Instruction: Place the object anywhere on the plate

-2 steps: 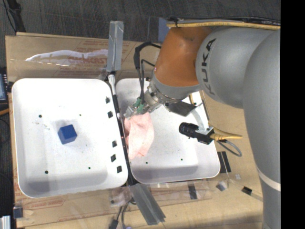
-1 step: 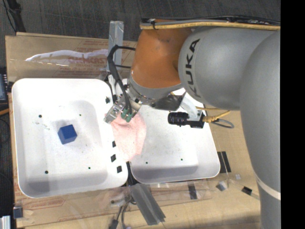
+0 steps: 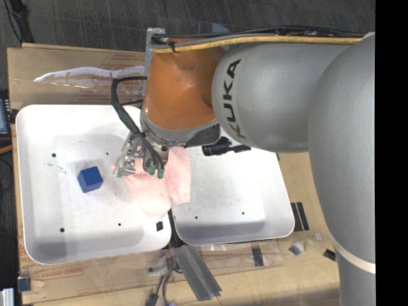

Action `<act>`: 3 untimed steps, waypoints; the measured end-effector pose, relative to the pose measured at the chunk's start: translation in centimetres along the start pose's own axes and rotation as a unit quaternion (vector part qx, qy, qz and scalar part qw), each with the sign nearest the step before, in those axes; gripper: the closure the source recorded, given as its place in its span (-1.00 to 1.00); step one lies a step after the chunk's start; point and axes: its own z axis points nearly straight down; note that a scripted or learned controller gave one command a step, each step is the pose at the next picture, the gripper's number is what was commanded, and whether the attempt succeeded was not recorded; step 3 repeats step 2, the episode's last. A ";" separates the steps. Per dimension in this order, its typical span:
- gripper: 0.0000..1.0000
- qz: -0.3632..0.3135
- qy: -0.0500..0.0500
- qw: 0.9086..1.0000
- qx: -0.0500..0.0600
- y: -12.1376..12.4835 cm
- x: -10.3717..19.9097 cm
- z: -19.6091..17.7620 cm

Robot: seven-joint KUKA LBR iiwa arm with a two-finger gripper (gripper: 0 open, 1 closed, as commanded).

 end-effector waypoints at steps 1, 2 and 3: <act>1.00 -0.131 -0.002 0.991 -0.001 -0.2 -0.1 -0.9; -1.00 -0.131 -0.002 0.991 -0.001 -0.2 -0.1 -0.9; -1.00 -0.131 -0.002 0.991 -0.001 -0.2 -0.1 -0.9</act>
